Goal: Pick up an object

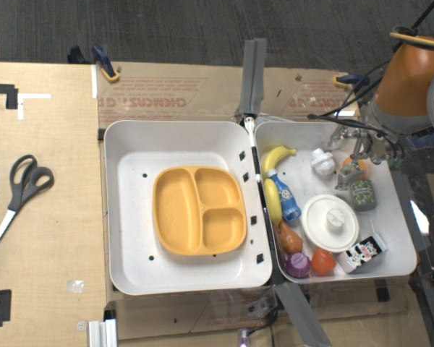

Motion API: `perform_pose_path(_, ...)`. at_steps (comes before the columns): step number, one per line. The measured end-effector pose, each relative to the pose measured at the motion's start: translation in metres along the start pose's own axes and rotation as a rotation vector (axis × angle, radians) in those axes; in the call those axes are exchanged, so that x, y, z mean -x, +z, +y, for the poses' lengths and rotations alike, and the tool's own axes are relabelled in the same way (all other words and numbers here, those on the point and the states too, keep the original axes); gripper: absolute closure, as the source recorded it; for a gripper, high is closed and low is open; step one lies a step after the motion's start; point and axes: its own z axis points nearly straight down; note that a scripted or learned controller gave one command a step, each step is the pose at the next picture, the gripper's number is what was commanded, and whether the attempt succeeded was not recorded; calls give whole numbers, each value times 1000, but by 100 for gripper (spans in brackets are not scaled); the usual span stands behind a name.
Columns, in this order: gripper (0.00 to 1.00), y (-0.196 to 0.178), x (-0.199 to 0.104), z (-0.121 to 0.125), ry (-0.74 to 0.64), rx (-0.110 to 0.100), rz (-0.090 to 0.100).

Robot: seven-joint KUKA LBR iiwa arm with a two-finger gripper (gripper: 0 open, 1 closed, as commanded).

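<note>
**Tool low over far right of right bin, grip unclear**

Arm comes in from upper right, orange band showing. Tool sits over the far-right part of the right bin, w/ a small orange item just below it and a grey-green can just nearer. Can't tell how wide the tool is or whether it has hold of anything; metal parts & cables blur together there.

Right bin contents: banana along the left wall, blue-labelled bottle just beside it, white crumpled item at far centre. White round lid mid-bin, touching the can's near-left side. Near edge: brown-orange item, purple item, red ball, black & white carton at near right.

Left bin holds a yellow divided plate, three compartments, approx centred.

On the bench at left, well apart from the bins: scissors w/ black handles. Cardboard sheet lies beyond the bins.
</note>
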Motion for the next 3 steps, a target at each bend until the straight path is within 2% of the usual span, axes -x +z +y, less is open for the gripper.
perform_pose_path(1, 0, 2, -31, 3, 126, 0, 3)
perform_pose_path(2, 100, -9, -29, 4, 122, -2, -2)
perform_pose_path(3, 100, -149, -8, 15, 177, 2, 7)
